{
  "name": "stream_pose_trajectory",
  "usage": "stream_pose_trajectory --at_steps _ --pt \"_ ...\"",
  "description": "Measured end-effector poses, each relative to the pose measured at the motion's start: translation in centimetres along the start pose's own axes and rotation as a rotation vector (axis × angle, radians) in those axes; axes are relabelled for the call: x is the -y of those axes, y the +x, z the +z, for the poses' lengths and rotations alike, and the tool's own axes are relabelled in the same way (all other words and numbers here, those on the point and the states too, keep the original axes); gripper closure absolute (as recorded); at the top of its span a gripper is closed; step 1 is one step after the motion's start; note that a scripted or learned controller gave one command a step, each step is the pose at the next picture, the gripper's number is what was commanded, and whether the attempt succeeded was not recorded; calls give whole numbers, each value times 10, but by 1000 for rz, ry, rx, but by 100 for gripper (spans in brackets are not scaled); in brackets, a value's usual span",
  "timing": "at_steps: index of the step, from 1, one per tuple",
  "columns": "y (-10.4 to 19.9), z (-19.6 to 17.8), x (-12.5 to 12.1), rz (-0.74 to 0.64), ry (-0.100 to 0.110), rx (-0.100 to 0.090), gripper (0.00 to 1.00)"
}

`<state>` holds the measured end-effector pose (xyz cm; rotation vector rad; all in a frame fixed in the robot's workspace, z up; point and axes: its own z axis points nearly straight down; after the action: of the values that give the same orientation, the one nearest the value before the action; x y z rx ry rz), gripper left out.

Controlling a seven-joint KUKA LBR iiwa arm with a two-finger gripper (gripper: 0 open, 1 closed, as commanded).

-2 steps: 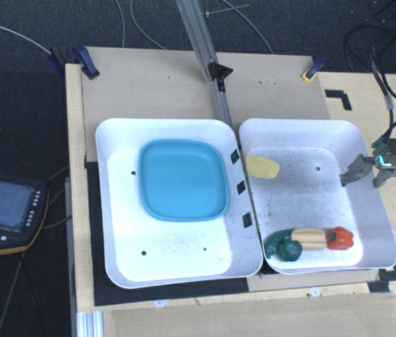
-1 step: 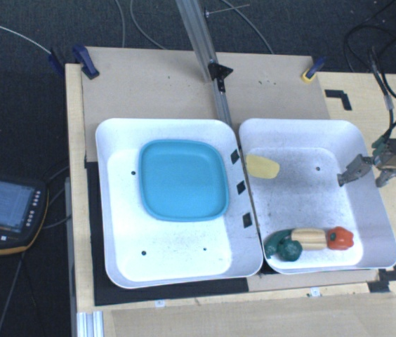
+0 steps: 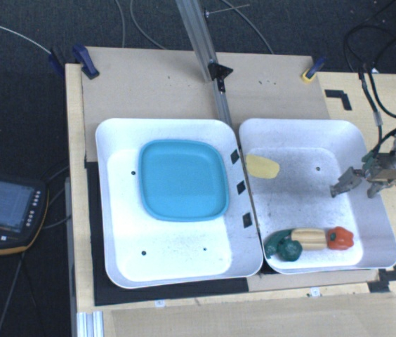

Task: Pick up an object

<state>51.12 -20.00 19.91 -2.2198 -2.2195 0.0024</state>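
In the right bin (image 3: 366, 142), a yellow flat piece (image 3: 262, 166) lies near the left wall. Along that bin's front edge lie a green object (image 3: 284, 247), a tan cylinder (image 3: 309, 238) and a red object (image 3: 339, 238), in a row and touching. A blue square plate (image 3: 184, 180) rests in the left bin (image 3: 114, 209). My gripper (image 3: 358, 187) hangs over the right side of the right bin, above and to the right of the red object. It is open, and nothing sits between its fingers.
A metal rail (image 3: 198, 27) runs from the top down to the gap between the bins. Blue (image 3: 86, 60) and yellow (image 3: 314, 67) clamps hold the board's back corners. A teach pendant (image 3: 5, 213) lies on the floor to the left.
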Motion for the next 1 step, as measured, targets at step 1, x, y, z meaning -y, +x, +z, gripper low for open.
stream_pose_trajectory --at_steps 1 --pt "-4 61 -2 0 2 -1 0"
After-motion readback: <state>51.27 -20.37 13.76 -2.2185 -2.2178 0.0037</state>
